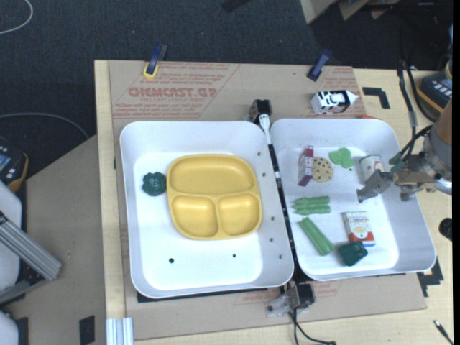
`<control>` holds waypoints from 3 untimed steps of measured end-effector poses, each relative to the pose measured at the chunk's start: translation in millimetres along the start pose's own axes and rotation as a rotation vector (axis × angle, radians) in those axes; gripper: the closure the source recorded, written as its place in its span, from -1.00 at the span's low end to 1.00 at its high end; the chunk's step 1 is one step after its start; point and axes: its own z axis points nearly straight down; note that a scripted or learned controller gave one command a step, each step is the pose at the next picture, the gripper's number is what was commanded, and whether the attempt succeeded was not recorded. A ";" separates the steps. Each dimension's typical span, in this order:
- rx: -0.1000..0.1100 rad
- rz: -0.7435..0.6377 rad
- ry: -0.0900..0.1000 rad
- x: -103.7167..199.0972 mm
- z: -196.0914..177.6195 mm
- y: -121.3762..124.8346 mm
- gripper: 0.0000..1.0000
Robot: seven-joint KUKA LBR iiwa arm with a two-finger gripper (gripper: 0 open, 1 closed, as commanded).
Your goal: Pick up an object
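Claw (375,185) over right bin (413,246), near its right side; fingers' state unreadable from this angle, nothing seen between them. Small carton (358,228) lies just below claw, apart from it. Green pieces (313,221) further left. Yellow tray (213,195) in left bin.

Arm (440,165): cut off by the frame's right edge. Small box (358,228), right bin (410,254): you cannot read its label.
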 end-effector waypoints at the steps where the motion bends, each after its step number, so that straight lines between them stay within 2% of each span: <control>1: -0.011 -0.003 -0.003 0.2 -5.3 2.4 -1.00; 3: -0.002 -0.003 0.001 7.8 108.4 6.8 -1.00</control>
